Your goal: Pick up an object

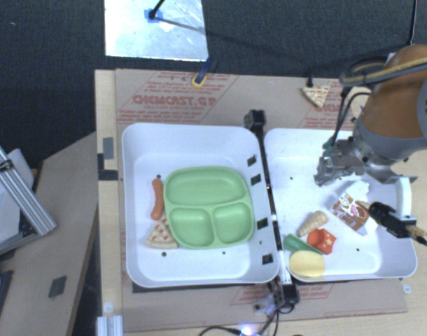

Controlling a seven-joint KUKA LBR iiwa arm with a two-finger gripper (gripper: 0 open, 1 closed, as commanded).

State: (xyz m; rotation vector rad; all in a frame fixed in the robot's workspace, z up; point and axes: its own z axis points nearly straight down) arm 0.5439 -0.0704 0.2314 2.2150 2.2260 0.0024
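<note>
Two shallow white bins sit side by side on a brown cardboard sheet (178, 93) printed with red lettering, filling the middle of the frame. The left bin (140, 152) holds a green divided plate (208, 206) with three sections, placed near its centre. Just left of the plate lies an orange toy hot dog (157, 197), and below it, touching the plate's lower left edge, a toy pizza slice (160, 236). The right bin (290, 152) holds a cluster of toy foods toward its lower part: a tan bread roll (313, 223), a red piece (321, 240) just below and right of it, a green piece (295, 243) to the left, and a yellow lemon-like piece (306, 263) at the bin's lower edge. A small brown and white snack packet (351, 212) lies to the right of the roll. The grey and orange robot arm (399, 103) enters from the right edge of the frame, and its gripper (330, 171) hangs over the upper middle of the right bin, above and apart from the packet and the toy foods. Whether its fingers are spread or closed cannot be told. Another pizza slice (316, 94) lies on the cardboard above the right bin. A shiny silver sheet (155, 19) sits at the upper left.
</note>
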